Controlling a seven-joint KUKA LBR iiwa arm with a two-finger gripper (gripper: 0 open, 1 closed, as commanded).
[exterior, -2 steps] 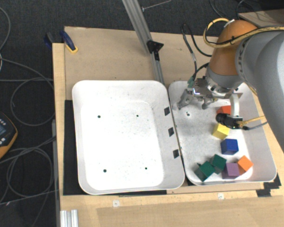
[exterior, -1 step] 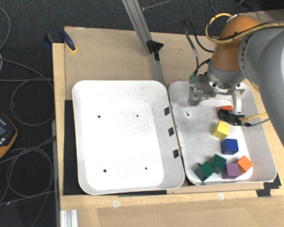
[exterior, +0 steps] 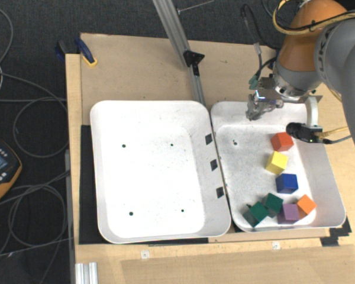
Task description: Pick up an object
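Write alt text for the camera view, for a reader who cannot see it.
A grey-and-orange robot arm's claw hangs over the far end of the right white bin, which holds seven small coloured blocks: red, yellow, blue, orange, purple and two green.

arm [exterior: 328, 34] cut off by right edge, green block [exterior: 259, 213] partly behind bin rim [exterior: 242, 225]
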